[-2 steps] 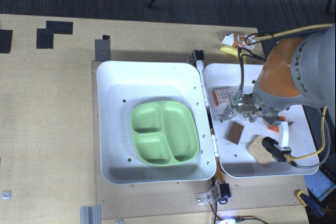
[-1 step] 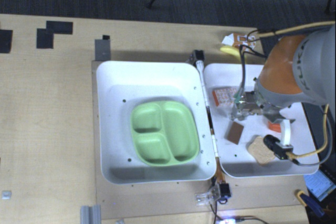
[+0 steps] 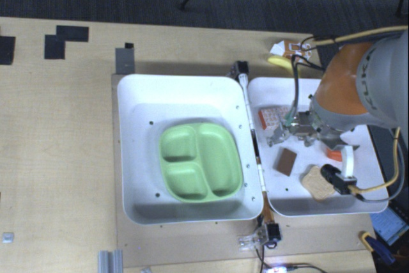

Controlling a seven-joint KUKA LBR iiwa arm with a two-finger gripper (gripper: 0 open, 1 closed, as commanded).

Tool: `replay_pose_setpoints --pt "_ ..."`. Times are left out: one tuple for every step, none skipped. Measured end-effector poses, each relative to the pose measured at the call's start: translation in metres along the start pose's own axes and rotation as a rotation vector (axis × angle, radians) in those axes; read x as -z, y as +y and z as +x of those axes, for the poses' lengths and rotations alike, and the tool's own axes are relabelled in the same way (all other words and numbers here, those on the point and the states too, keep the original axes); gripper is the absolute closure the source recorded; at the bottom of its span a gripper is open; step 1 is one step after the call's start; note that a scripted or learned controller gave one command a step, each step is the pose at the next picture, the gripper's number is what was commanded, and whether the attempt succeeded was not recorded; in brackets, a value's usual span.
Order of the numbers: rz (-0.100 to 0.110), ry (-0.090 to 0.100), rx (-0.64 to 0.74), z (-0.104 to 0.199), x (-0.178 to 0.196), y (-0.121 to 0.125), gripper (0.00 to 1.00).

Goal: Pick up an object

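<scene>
Hovering in the right bin (image 3: pixel 377 198), our gripper (image 3: pixel 289 132) looks spread apart, holding nothing. We might miss the brown block (image 3: pixel 285 162) below and bump it away.

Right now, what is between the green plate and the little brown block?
In the camera view, between the green divided plastic plate and the small brown rectangular block run the two white bins' adjoining rims.
</scene>
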State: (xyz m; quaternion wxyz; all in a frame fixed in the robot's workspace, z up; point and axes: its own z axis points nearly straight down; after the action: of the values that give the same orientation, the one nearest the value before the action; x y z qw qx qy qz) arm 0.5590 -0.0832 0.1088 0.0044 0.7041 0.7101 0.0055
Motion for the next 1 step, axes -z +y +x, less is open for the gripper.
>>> replay_pose_setpoints --pt "0.006 -0.002 -0.006 -0.0116 -0.0212 -0.0580 0.00"
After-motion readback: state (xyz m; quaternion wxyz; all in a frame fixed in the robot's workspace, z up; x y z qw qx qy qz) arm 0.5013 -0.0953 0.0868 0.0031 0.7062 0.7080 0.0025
